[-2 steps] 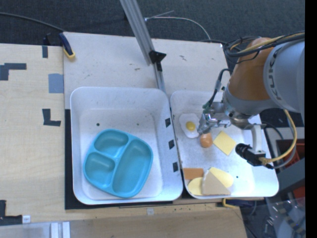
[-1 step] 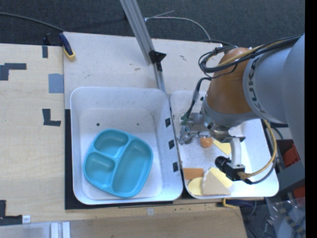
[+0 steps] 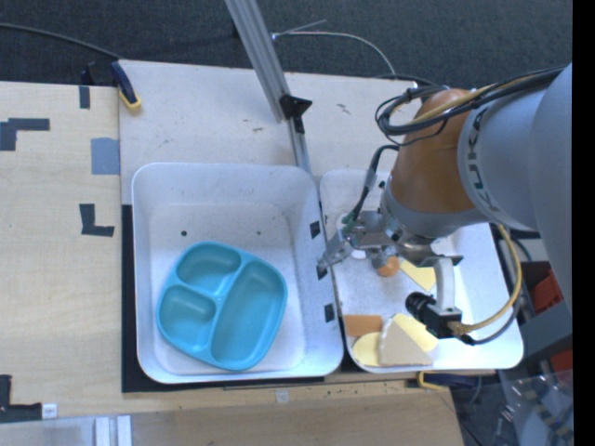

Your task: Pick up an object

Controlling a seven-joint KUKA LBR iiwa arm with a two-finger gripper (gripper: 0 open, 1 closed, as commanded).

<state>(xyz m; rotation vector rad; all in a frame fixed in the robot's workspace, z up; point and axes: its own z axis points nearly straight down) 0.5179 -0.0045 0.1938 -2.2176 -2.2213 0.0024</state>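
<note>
A sky-blue three-compartment plastic plate [image 3: 222, 305] lies in the plain white left bin [image 3: 153, 193]. The white right bin [image 3: 483, 351] holds a pale cream wedge [image 3: 404, 342], a tan-orange block [image 3: 363, 325], a yellow flat piece [image 3: 418, 273] and a small orange lump [image 3: 387, 267]. The light wood-grain surface [image 3: 46, 249] carries grey tape marks.

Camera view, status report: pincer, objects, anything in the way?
Pincer low in right bin, grasp unclear. Orange piece beside it. Blue divided plate in left bin. Arm hides part of right bin.
</note>
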